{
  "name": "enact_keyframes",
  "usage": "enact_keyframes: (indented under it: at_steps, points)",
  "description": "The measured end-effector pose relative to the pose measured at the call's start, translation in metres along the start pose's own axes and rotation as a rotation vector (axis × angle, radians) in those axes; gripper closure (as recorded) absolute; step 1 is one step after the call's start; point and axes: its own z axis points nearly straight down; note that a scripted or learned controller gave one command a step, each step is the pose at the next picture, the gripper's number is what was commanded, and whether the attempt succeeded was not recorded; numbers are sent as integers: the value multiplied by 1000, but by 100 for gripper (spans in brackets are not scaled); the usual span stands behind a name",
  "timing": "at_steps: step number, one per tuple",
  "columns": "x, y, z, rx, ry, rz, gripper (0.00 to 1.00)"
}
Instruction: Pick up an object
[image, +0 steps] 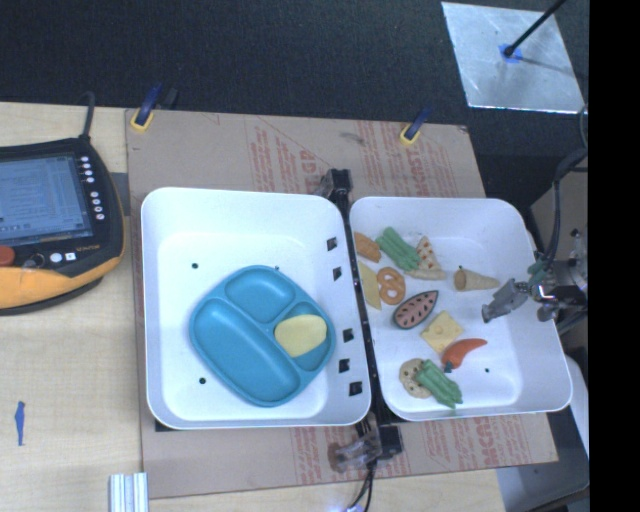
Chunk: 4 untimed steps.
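Nearest you, the green toy vegetable lies on a brown disc in the right bin along with small, flat, smooth-looking food pieces (none is lifted). You can see the jaws at that bin's right edge, spread apart and gripping nothing. Expect a slip: thin pieces on slick white plastic may skid aside. The cone lies closest.

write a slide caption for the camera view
Gripper at the right bin's edge beside toy food; blue tray with a yellow piece in the left bin.
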Motion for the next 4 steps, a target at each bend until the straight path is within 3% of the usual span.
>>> enact_keyframes:
  at_steps: [1, 2, 3, 4]
  points:
    - [40, 16, 71, 6, 3, -5, 0]
    - [44, 17, 137, -15, -10, 0, 0]
    - [86, 72, 138, -5, 0, -7, 0]
    - [147, 132, 30, -15, 1, -7, 0]
